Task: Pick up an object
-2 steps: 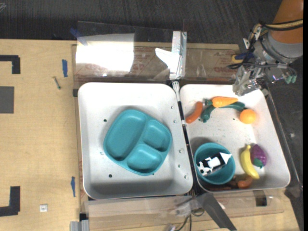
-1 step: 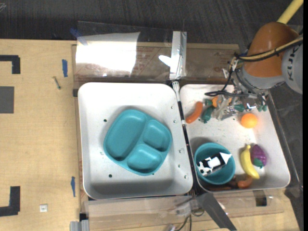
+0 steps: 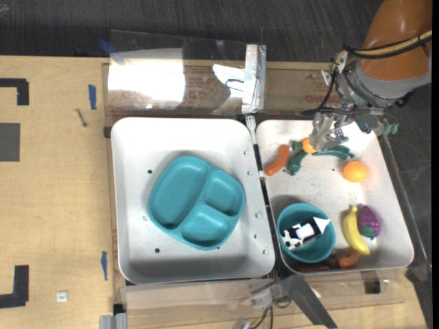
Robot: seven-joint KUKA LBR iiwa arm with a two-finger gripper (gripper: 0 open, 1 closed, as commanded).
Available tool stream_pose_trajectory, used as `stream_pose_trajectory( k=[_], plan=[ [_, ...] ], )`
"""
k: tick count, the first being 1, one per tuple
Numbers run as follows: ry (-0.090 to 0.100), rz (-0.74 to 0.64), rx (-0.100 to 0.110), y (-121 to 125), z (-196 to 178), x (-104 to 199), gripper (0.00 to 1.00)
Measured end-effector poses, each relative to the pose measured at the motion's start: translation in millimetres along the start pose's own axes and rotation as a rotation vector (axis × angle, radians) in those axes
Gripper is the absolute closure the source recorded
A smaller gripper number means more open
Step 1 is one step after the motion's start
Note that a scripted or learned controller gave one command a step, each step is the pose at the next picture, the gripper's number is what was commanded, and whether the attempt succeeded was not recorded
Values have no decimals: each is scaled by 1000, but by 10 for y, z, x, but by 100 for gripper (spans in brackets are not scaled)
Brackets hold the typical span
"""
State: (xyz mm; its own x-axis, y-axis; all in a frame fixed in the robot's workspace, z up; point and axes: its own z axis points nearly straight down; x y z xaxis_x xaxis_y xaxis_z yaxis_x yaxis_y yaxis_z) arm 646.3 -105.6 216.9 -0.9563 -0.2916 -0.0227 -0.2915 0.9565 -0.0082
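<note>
Metal gripper [image 3: 328,133] hovering over right bin's [image 3: 394,184] far edge, finger opening unclear | teal toy [image 3: 302,157] lying just beneath, orange carrot [image 3: 277,161] left of it | orange ball [image 3: 354,171] sitting near-right.

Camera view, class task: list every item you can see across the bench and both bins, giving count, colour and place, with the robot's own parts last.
Shallow white bins: two, side by side on the bench.
Divided teal plastic plate: one, left bin.
Teal round bowl: one, right bin, near edge.
Black-and-white toy cow: one, inside the bowl.
Orange carrot-shaped toy: one, right bin, far left.
Small orange ball: one, right bin.
Yellow toy banana: one, right bin, beside a purple toy.
End effector: one, metallic, over the right bin's far side.
</note>
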Motion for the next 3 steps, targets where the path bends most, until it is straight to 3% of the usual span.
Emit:
stream_pose_trajectory(
  k=[1,2,3],
  plan=[
    [10,-405,-9,-537,1195,-29,100],
    [12,-668,-13,-103,1290,-175,100],
    [6,-1184,-14,-332,1295,-104,100]
  ],
)
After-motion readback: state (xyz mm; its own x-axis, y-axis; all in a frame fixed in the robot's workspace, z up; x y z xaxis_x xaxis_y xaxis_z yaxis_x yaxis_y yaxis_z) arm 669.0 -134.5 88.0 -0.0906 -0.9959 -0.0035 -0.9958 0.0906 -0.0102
